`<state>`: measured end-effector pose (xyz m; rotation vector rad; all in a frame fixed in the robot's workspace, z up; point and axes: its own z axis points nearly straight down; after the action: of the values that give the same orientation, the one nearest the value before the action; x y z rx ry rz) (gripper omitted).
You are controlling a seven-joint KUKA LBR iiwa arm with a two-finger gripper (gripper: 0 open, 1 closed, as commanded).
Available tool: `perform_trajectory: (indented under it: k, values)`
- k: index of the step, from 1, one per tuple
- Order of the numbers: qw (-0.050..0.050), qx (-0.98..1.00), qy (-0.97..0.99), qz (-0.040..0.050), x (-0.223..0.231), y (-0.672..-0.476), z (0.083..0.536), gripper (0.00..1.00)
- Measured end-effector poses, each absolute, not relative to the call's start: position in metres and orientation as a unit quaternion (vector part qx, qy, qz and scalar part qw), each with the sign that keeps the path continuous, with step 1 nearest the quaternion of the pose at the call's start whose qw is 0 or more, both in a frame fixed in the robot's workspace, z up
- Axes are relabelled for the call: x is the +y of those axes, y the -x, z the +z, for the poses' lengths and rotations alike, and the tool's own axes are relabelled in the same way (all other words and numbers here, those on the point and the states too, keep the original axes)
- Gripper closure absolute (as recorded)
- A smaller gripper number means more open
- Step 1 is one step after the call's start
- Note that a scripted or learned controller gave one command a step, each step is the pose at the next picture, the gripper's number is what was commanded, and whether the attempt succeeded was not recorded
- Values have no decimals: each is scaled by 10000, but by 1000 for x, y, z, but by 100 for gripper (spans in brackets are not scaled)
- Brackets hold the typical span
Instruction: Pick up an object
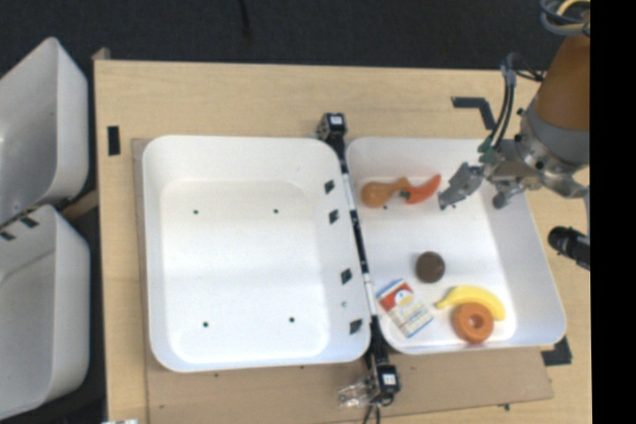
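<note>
On the bench (pixel 248 99), a pale wooden top, two white bins sit side by side, joined along a black hinge-like seam running from twelve to six o'clock. At nine o'clock lies the left bin (pixel 169 243), its floor bare white. At three o'clock lies the right bin (pixel 517 253), which bears all the small things. From the three o'clock edge the arm (pixel 566 104) reaches in, its orange band above a grey wrist, poised over the right bin's upper right corner. Its gripper (pixel 479 188) hangs over the bin near the two o'clock side, the two grey fingers spread apart with nothing between them. Toward the bin's five o'clock corner a banana (pixel 475 297) curves just above an orange ring (pixel 472 323), the two touching. At six o'clock, beside the seam, lies a small box (pixel 403 306) with red and blue print. Near eleven o'clock a tan gourd-shaped toy (pixel 382 193) lies just beside a red pepper-like piece (pixel 424 190), which lies just left of the gripper. A brown ball (pixel 429 265) rests at the bin's centre.
</note>
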<state>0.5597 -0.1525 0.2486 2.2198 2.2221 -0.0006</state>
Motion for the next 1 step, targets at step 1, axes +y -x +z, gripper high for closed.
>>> perform_trajectory:
  k: [1]
  values:
    - [-30,7043,-7099,-30,-200,-485,94,0]
